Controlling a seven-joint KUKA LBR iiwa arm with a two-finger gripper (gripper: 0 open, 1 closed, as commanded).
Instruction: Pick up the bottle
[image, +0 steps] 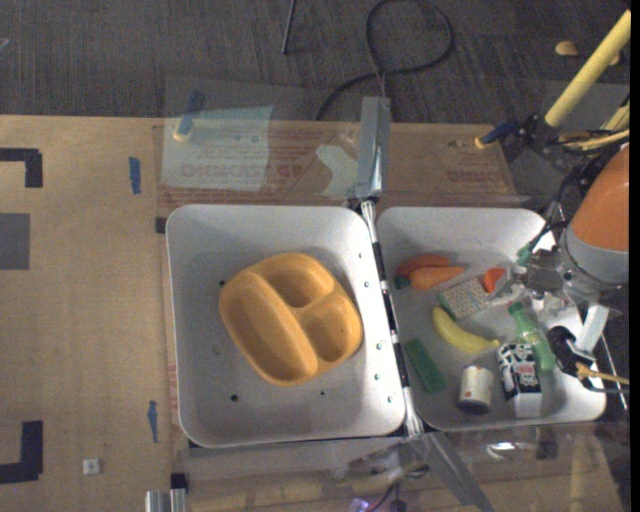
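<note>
The bottle (530, 338) is small, green and translucent. It lies in the right bin (430, 232) near the right wall, between the banana (458, 332) and a black-and-white carton (520, 372). My gripper (528, 283) hangs just above the bottle's upper end, at the end of the grey arm with the orange band (608, 215). The wrist body hides the contact area, and nothing visibly sits between the gripper and the bottle.
The right bin also holds two orange carrots (430, 272), a grey grater-like piece (462, 298), a flat green block (425, 365) and a white cup (476, 388). A yellow divided plate (290, 318) lies in the left bin (200, 250). Cables run along the right wall.
</note>
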